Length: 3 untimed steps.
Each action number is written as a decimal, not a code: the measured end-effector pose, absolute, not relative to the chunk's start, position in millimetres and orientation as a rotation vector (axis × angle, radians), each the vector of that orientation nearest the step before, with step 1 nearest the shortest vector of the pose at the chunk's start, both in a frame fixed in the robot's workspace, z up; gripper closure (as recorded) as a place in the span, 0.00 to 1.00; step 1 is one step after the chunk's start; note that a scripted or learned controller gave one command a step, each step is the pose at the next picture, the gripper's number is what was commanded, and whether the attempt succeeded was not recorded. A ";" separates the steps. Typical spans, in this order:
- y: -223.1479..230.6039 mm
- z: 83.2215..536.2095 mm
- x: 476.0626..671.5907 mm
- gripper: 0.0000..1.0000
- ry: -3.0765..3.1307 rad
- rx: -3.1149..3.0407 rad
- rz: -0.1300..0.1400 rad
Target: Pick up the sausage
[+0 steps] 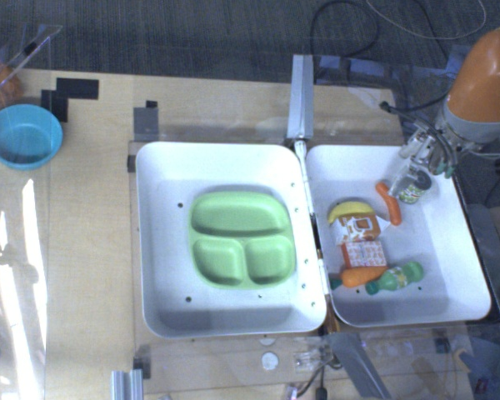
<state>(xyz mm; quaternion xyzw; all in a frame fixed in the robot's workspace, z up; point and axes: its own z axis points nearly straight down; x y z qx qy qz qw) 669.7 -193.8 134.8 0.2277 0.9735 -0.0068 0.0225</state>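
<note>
We found the right bin crowded along its left side: banana, carton, carrot and green bottle lay clustered. Its right half stood open. The green tray filled the left bin's middle.

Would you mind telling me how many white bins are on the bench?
2. The left bin holds a green divided tray; the right bin holds the sausage and other toy food.
</note>
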 end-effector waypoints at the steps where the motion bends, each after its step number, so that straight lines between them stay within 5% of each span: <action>1: -149.9 170.1 661.4 0.00 3.077 0.566 0.002; 2: -167.3 86.9 658.5 0.00 3.129 0.373 -0.003; 3: -165.6 103.6 665.3 1.00 3.101 0.372 -0.001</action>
